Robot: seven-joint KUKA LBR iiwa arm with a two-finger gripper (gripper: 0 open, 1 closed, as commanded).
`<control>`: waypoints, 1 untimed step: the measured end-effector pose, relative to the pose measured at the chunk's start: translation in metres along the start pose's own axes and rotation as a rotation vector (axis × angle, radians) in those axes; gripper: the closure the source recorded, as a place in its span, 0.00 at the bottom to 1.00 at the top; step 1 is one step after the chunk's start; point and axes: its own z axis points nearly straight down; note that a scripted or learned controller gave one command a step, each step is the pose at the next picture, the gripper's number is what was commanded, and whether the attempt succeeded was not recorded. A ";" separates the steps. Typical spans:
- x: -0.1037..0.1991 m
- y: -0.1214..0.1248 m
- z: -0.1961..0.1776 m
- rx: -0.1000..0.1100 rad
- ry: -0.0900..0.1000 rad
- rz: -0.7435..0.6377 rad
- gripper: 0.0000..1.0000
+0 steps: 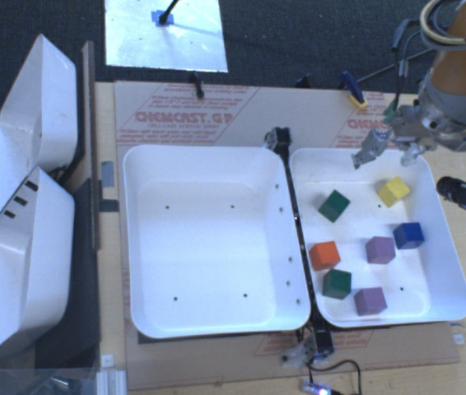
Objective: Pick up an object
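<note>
Covering the bench (105, 336) is a cardboard sheet (216, 109) printed in red, with dark carpet (299, 23) and a silvery plate (165, 23) behind. Two white bins sit touching: the left bin (208, 241) and the right bin (443, 245). The right one holds seven cubes: two green (333, 205) (337, 283), two purple (379, 249) (370, 300), one yellow (394, 191), one blue (409, 234), one orange (324, 255). The gripper (368, 152) hangs over that bin's far edge, apart from every cube, holding nothing; whether it is open I cannot tell.
</note>
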 end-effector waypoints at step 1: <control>0.010 0.042 0.193 0.013 0.002 -0.001 0.00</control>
